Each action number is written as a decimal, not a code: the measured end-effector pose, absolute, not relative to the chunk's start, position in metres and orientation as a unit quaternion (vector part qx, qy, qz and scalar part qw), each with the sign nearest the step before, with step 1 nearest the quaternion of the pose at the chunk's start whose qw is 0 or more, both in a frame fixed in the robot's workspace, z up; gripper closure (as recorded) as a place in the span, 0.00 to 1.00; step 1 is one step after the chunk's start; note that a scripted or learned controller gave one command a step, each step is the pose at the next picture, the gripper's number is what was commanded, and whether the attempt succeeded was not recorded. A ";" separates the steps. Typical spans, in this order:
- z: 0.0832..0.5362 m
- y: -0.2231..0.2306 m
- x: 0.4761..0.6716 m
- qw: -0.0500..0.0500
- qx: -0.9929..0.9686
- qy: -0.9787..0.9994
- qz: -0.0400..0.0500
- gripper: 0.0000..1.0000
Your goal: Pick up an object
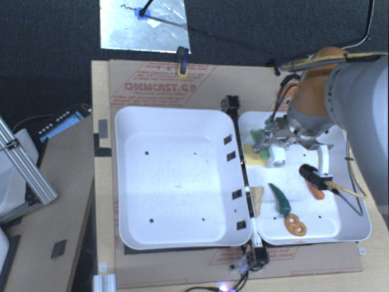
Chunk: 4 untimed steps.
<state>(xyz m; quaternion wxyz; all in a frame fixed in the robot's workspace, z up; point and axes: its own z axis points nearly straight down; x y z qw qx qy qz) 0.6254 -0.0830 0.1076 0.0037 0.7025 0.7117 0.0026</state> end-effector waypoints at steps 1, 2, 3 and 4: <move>0.191 -0.020 0.672 0.004 0.703 0.711 0.006 1.00; 0.185 0.073 0.668 -0.001 0.703 0.712 0.003 1.00; 0.255 0.149 0.669 0.001 0.703 0.711 0.005 1.00; 0.223 0.208 0.667 -0.001 0.704 0.710 0.001 1.00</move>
